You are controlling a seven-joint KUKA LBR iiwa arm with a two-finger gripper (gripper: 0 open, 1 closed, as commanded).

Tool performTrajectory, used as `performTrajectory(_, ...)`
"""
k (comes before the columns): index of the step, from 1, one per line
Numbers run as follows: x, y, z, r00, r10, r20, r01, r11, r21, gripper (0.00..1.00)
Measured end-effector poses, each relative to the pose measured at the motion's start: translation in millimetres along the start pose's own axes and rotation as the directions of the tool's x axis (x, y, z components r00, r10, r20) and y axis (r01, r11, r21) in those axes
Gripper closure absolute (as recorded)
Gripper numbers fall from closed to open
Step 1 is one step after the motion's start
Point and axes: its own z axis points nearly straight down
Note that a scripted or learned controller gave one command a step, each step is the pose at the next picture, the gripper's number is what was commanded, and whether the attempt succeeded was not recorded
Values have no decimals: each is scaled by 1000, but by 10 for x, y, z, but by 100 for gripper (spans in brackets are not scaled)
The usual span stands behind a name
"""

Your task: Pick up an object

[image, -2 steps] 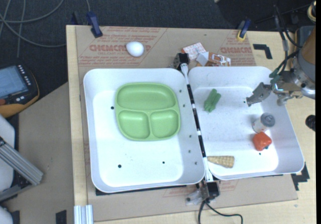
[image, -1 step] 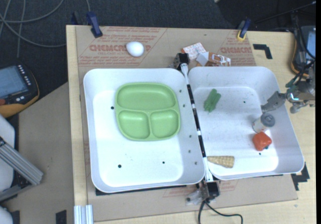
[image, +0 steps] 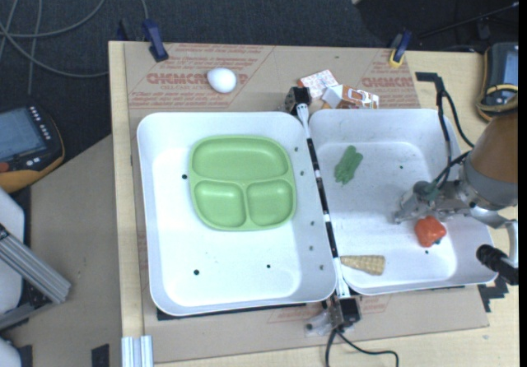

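Even overhead light, soft shadows, slight blur.

The arm (image: 501,161) consists of rounded, smooth-surfaced housing sections. The visible section nearest the wrist carries a broad orange band with a curved, dome-like outline. Below the band the housing is grey, narrowing to a short cylindrical wrist collar of the same grey tone.

The hand (image: 414,207) is a compact metallic assembly, grey to dull silver, with an angular, bracket-like body and slender finger members; fine detail is blurred. A round grey boss sits on its upper part.

Thin black cables run from the region of the wrist upward in a long loop. A black cylindrical part projects below the wrist housing.
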Motion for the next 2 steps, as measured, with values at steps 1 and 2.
performTrajectory(1,-17,-355,2,1000,1,-2,-1,1000,2,0)
performTrajectory(2,-22,-344,-109,1000,2,0,-2,1000,-2,100)
